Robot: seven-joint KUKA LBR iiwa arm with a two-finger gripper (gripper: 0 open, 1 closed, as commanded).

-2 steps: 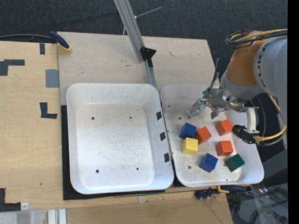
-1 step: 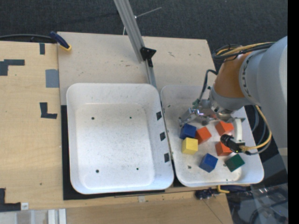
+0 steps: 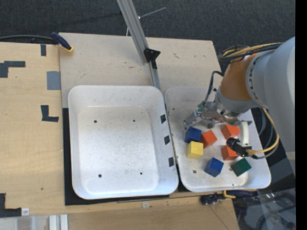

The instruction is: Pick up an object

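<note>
My gripper (image 3: 199,122) hangs low over the right bin (image 3: 178,104), near its middle, below the arm's orange band. Its fingers are spread open with nothing between them. Just under the tips lie a blue cube (image 3: 193,134) and an orange cube (image 3: 209,138). A yellow cube (image 3: 195,149) sits in front of those. Further right are two more orange cubes (image 3: 230,130) (image 3: 229,152), with a second blue cube (image 3: 214,166) and a green cube (image 3: 241,166) near the front rim. The wrist hides part of the bin behind the cubes.
The left bin (image 3: 76,128) adjoins the right one along a shared rim. A grey metal bar (image 3: 136,30) slants down from the top toward that rim. Cables (image 3: 268,145) loop along the right bin's right edge.
</note>
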